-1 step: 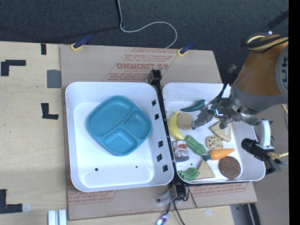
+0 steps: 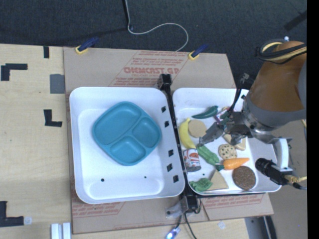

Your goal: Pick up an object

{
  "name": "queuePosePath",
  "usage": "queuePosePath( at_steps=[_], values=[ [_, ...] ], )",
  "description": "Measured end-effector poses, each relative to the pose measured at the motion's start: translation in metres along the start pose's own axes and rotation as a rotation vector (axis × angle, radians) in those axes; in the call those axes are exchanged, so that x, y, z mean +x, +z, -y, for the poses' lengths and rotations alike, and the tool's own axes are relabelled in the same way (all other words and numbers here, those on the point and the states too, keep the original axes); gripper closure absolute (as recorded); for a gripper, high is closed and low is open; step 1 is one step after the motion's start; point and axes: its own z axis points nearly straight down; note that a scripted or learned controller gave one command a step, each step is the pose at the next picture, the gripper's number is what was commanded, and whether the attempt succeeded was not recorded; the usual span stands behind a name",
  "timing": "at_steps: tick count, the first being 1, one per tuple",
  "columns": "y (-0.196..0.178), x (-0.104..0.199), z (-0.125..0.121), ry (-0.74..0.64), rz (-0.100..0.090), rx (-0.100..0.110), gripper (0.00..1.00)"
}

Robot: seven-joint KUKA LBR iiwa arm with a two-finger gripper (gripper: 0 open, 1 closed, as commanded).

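The right bin [image 2: 199,96] holds several toy foods: a yellow banana [image 2: 185,133], a tan round piece [image 2: 197,128], a dark green pepper [image 2: 205,112], a green pickle [image 2: 209,155], a small can [image 2: 192,160], a chip cookie [image 2: 227,151], an orange carrot [image 2: 235,162] and a brown patty [image 2: 244,177]. My gripper [image 2: 213,132] hangs low over the middle of this bin, pointing left and down. Its tip is just right of the tan piece and above the pickle. Nothing shows as held.
A blue divided plate [image 2: 127,132] lies in the left bin [image 2: 82,148]. A black divider with clips [image 2: 172,133] separates the bins. A green leafy piece [image 2: 202,184] and a tan wedge [image 2: 218,179] lie at the right bin's front. A cable [image 2: 149,31] loops behind.
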Motion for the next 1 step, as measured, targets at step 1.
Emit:
queuePosePath(
  at_steps=[1],
  values=[
    [0.0519, 0.0861, -0.0007, -0.004, 0.000, 0.006, 0.00]
  ],
)
